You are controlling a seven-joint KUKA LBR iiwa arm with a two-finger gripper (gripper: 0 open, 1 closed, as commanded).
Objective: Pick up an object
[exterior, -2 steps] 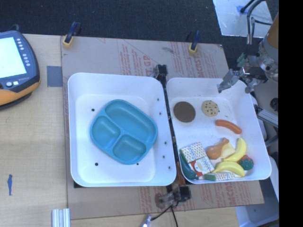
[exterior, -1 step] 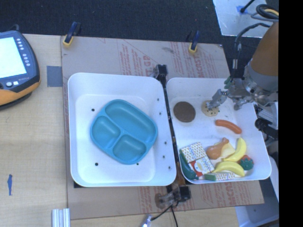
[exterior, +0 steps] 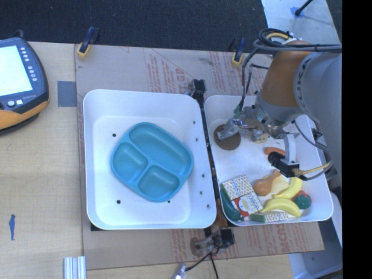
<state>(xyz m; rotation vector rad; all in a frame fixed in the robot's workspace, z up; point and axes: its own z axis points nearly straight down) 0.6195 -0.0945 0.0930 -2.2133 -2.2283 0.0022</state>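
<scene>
The gripper point(exterior: 239, 122) hangs low in the right bin point(exterior: 224, 104), just above a brown round object point(exterior: 226, 138); its opening cannot be judged. Toward five o'clock lie bananas point(exterior: 286, 201) and a printed box point(exterior: 241, 193). At nine o'clock, the left bin point(exterior: 93, 156) holds a blue divided plate point(exterior: 151, 161).

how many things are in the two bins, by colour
blue: 1, the divided plate in the left bin
brown: 1, the round piece beside the gripper
yellow: 2, the bananas
orange: 2, a pear-shaped fruit and a small piece
red: 1, the strawberry
printed cartons: 2
total: 9 that I can tell apart; the right-bin pile overlaps
</scene>
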